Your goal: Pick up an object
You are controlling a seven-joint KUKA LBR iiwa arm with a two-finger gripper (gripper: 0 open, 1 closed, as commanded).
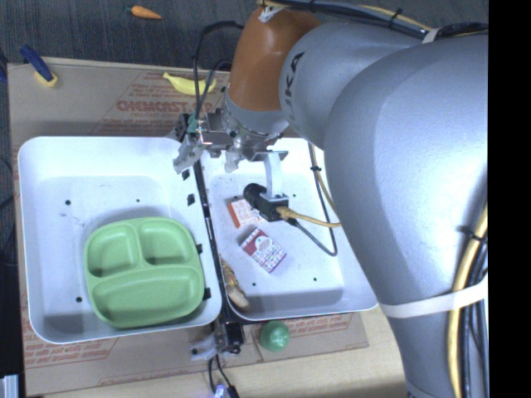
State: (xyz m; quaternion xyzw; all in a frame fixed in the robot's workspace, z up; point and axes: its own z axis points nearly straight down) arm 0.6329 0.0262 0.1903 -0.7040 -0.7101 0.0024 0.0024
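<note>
The step in hand looks like the approach: the gripper (217, 149) hangs over the far end of the right bin (332, 293), close to the wall it shares with the left bin (50, 164), and nothing shows in its grasp. Whether it is spread or pressed together I cannot tell from this slant.

The likeliest targets lie in the right bin, nearer than the gripper and a little to its right. An orange packet (241, 214) is near it, and a patterned packet (264, 249) lies just beyond that, towards the near side. A tan piece (231, 287) sits in the bin's near left corner. A green plate (145, 268) fills much of the left bin.

The next move probably calls for a short shift nearward, then a descent. Both packets lie flat, so the grasp would have to come down almost to the bin floor.
</note>
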